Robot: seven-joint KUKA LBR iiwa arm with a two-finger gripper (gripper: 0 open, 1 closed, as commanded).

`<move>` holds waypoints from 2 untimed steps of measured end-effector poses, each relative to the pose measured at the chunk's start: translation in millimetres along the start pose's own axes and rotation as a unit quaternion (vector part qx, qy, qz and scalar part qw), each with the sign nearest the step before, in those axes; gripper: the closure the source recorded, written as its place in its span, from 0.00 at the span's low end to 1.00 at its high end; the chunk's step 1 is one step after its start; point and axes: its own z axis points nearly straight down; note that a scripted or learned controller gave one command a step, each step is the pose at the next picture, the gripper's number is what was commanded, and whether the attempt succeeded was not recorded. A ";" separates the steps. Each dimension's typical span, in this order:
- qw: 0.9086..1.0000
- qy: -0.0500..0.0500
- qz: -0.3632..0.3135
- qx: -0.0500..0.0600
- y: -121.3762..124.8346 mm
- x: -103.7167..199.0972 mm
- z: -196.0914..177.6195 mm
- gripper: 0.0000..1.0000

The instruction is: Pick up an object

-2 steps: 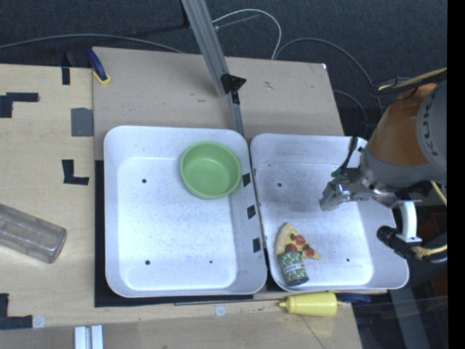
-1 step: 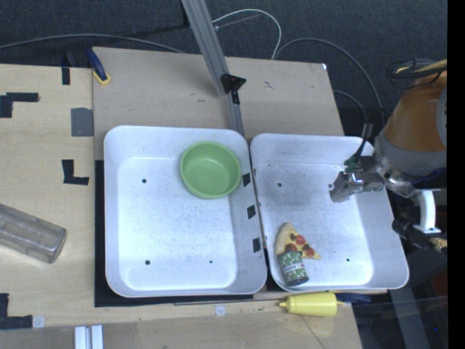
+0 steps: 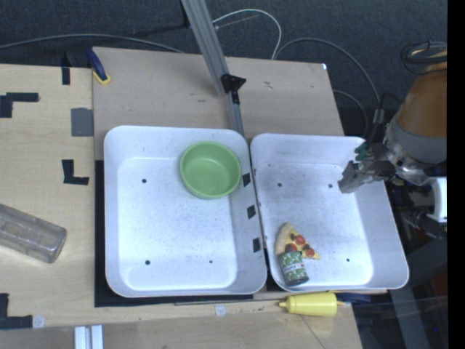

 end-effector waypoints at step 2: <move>1.000 0.002 -0.003 0.002 3.1 110.6 -0.7 1.00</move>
